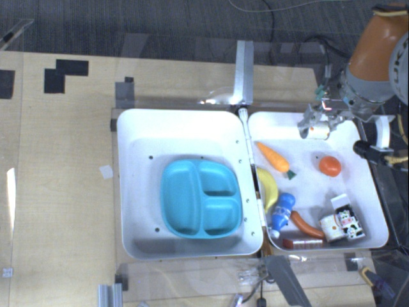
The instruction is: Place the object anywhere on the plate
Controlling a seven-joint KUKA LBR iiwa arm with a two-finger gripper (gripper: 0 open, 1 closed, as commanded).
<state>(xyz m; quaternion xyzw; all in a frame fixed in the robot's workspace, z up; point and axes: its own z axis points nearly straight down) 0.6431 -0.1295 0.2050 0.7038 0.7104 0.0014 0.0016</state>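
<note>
The plate (201,197) is a light blue plastic tray, rounded-rectangular, moulded into three compartments: one long section on its left and two smaller ones on its right. Its surface is smooth and glossy. It lies flat in the left bin (144,146), well apart from the gripper (315,125), below it and to its left in the view.

The gripper hangs over the upper part of the right bin (364,171), near the rear wall. Whether its fingers are open or closed cannot be determined; no object is visible between them. Above the wrist, the arm (377,50) shows its orange band and grey housing.

Candidate objects all lie in the right bin:
- Carrot (273,157): orange, tapered, green tip; below and left of the gripper.
- Orange ball (330,165): round, smooth; just below the gripper.
- Banana (267,189): yellow, curved, against the dividing wall.
- Blue bottle (282,211): rounded, touching the banana.
- Sausage (307,226): reddish-brown, elongated, beside the bottle.
- Printed carton (344,220): white with black markings, near the lower right corner.

The raised wall between the two white bins stands between these objects and the plate.
</note>
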